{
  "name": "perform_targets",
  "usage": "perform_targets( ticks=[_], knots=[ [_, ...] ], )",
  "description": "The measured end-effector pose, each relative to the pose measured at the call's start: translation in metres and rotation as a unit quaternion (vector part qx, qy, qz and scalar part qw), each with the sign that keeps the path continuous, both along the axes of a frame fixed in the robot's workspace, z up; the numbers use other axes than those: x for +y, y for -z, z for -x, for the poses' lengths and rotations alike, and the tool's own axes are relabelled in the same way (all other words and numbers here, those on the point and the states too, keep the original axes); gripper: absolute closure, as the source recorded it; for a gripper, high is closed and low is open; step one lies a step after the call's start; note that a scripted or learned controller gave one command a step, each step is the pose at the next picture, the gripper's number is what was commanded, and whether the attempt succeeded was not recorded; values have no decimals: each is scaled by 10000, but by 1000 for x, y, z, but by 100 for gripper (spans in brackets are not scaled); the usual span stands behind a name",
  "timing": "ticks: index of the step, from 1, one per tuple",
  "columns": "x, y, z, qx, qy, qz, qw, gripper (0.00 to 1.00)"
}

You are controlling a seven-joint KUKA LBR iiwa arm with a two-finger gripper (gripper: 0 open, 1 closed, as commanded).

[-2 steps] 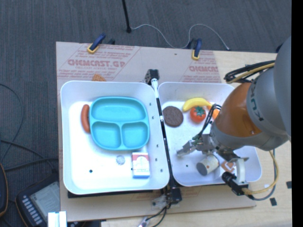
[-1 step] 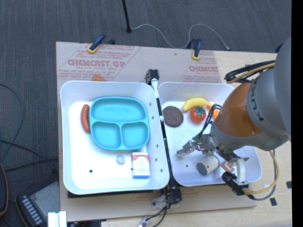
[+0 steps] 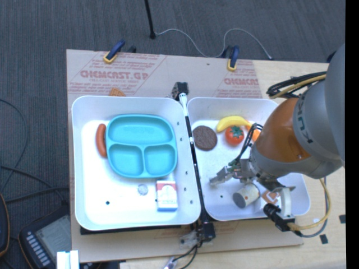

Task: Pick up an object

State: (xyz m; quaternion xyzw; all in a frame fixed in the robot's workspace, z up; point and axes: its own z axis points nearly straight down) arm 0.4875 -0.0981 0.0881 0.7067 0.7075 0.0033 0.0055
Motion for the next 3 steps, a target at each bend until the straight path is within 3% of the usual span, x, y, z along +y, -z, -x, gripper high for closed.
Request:
perform_targets(
  ticks=[3],
  knots=[
    [2,0,0,-5,14,16,10000,0]
  ],
)
